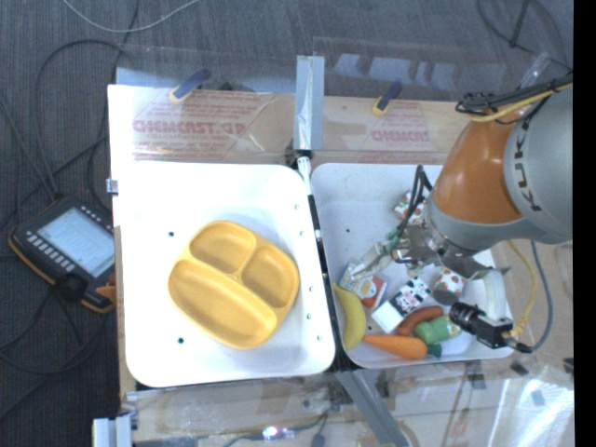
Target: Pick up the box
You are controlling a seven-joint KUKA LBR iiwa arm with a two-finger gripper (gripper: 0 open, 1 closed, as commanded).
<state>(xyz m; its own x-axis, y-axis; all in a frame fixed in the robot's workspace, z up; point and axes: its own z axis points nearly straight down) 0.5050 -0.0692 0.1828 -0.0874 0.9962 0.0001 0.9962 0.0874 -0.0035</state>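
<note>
The box [361,277] you're after is sitting in the right bin [349,189], a small white carton with red and green print, lying toward the left-centre of that bin, just above the banana [351,317]. You're looking at a pretty crowded lower half of that bin: the banana is curving along the left wall, a carrot [396,345] is lying along the bottom edge, a red and green piece is resting just above the carrot, and a little black-and-white cow-patterned thing [410,298] is sitting in between. A few more small printed packets are poking out near the arm, too small to name.

The arm is coming in from the right of the frame, its orange band covering the upper right of the bin. The gripper [407,246] is hanging just right of the box, and I can't tell how its fingers are standing because the wrist is blocking them.

The left bin [149,194] is holding a yellow divided plate [234,282], three compartments, sitting about in its middle.
</note>
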